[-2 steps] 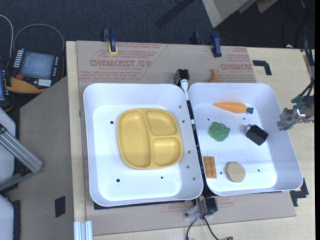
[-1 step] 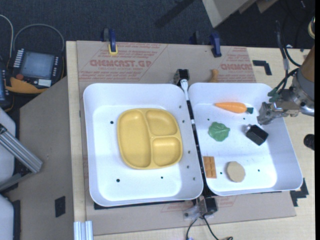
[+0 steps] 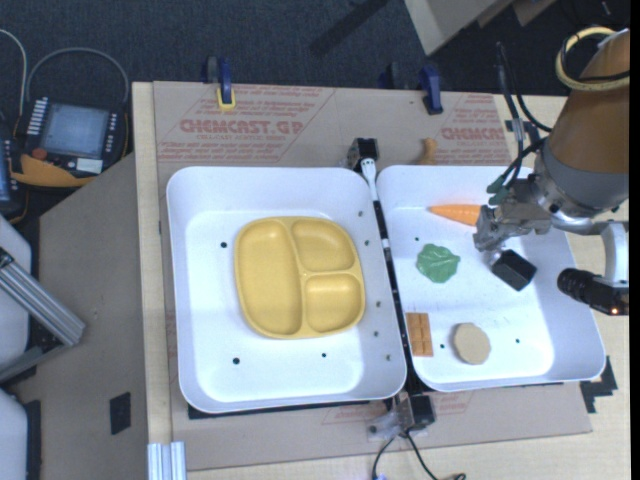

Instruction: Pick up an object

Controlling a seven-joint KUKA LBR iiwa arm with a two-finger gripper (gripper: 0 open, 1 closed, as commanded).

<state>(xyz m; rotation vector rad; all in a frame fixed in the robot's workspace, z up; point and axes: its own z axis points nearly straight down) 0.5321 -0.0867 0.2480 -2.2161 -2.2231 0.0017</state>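
Arm: the grey KUKA arm reaches in from the right and hangs over the right bin (image 3: 560, 368), its gripper (image 3: 497, 230) low over the bin's upper right part.

Key relation: the carrot (image 3: 455, 212) lies just beside the gripper, on its left and slightly farther up the bin. Its long axis runs nearly across the bin, left to right, with the pointed tip away from the gripper and the thick end close to the gripper's body — touching or not, I cannot tell.

Other candidates: a black block (image 3: 513, 269) sits just below the gripper toward the near rim; a green leafy piece (image 3: 437, 262) lies to the left, near the bin's middle; a round tan piece (image 3: 471, 344) and a small brown wafer-like piece (image 3: 418, 333) lie well apart toward the near rim.

Finger state: cannot tell — the wrist hardware hides the tips, so neither spread nor grasp is legible.

Left bin (image 3: 200, 368): holds a yellow divided plate (image 3: 298, 274).

Judgement: nothing is visibly lifted; the carrot and the black block are the nearest likely targets, each calling for a short sideways correction before descent.
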